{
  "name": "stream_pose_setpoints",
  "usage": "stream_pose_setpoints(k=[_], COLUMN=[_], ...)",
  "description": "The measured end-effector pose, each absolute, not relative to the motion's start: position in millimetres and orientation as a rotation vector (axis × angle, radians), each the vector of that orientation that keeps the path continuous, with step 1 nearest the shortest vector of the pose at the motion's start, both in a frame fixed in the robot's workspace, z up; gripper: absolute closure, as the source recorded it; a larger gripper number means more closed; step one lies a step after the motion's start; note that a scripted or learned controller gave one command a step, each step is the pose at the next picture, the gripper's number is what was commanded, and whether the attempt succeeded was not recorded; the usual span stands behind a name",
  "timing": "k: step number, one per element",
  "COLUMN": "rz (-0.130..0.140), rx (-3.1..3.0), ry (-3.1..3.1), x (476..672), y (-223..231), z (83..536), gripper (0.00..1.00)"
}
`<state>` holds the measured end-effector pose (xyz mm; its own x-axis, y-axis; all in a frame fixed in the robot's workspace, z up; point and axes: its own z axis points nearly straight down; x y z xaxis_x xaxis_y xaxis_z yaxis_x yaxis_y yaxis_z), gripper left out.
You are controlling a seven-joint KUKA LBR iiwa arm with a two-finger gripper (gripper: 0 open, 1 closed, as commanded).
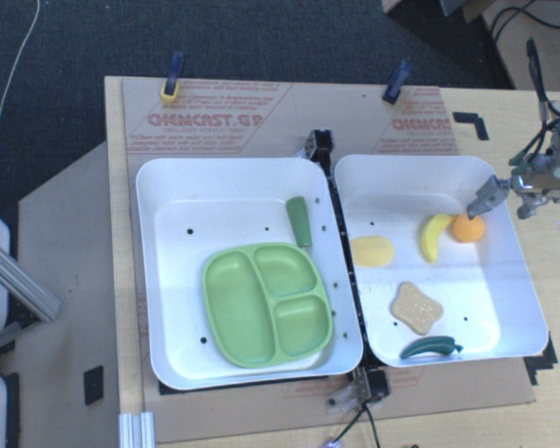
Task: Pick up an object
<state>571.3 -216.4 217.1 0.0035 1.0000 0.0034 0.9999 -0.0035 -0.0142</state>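
The right bin (513,297) holds an orange ball (467,229), a yellow banana (434,237) touching it, a yellow oval piece (372,251), a tan toast slice (416,308) and a dark green pod (429,347) near the front wall. My gripper (507,202) hangs over the bin's far right corner, just above and right of the orange ball. Its fingers (488,197) stand apart with nothing between them, so it is open.
The left bin (168,250) carries a light green divided plate (266,301) and a dark green cylinder (300,222) near the shared wall. Two clamps (171,80) sit at the bench's back edge. Cables hang at the far right.
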Motion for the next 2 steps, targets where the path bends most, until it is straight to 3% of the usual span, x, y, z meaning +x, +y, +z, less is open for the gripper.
stream_pose_setpoints(k=[1, 2], rz=[0.001, 0.004], rx=[-2.221, -2.217], ry=[-2.222, -2.217], x=[574.4, 567.6], y=[-216, -207], z=[225, 169], gripper=[0.0, 0.0])
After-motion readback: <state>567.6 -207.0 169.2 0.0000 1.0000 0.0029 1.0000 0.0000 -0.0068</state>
